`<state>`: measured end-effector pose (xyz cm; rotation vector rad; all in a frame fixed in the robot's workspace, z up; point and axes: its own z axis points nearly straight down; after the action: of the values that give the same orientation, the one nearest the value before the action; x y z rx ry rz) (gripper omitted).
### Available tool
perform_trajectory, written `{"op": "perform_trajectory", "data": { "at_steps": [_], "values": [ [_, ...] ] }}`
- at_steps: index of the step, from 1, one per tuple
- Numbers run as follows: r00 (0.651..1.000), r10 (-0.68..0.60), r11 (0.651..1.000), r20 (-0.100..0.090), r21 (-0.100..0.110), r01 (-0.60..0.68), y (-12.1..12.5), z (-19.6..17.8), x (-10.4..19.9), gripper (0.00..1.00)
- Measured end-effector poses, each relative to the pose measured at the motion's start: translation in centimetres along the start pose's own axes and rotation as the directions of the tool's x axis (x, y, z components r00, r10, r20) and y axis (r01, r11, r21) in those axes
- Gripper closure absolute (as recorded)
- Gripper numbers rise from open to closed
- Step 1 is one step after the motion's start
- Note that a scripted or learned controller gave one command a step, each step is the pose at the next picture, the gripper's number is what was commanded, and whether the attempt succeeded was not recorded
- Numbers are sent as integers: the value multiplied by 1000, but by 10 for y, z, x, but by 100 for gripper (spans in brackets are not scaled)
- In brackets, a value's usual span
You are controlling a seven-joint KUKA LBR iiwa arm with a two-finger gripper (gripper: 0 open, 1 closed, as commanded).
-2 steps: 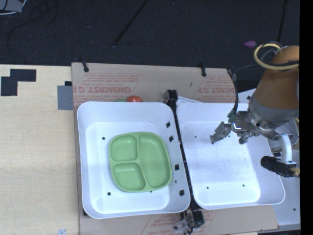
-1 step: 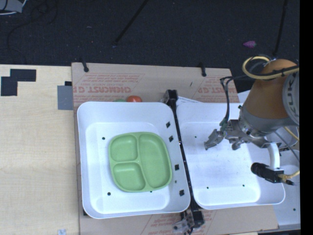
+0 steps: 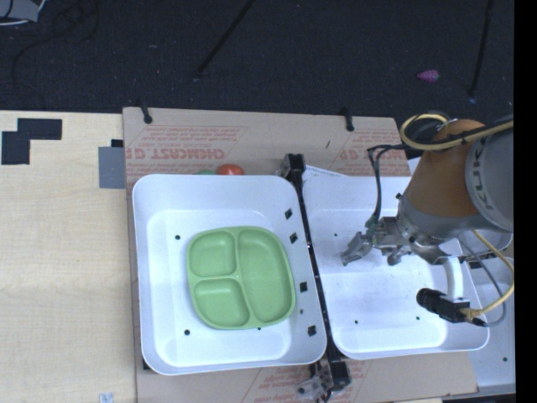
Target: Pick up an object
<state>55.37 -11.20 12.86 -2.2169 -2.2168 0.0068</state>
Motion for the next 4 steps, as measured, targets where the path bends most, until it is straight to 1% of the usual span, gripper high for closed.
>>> {"op": "perform_trajectory", "data": {
  "at_steps": [1,2,3,4],
  "values": [
    [1000,5,1000,0,-1,-5,0,-12,-1,100],
    [1000,5,1000,2,-10,-5,3,-63,-13,100],
    [1000,-1,1000,2,-10,1,13,-119,-11,100],
    [1000,0,1000,2,-8,0,13,-149,-12,100]
  ]
}}
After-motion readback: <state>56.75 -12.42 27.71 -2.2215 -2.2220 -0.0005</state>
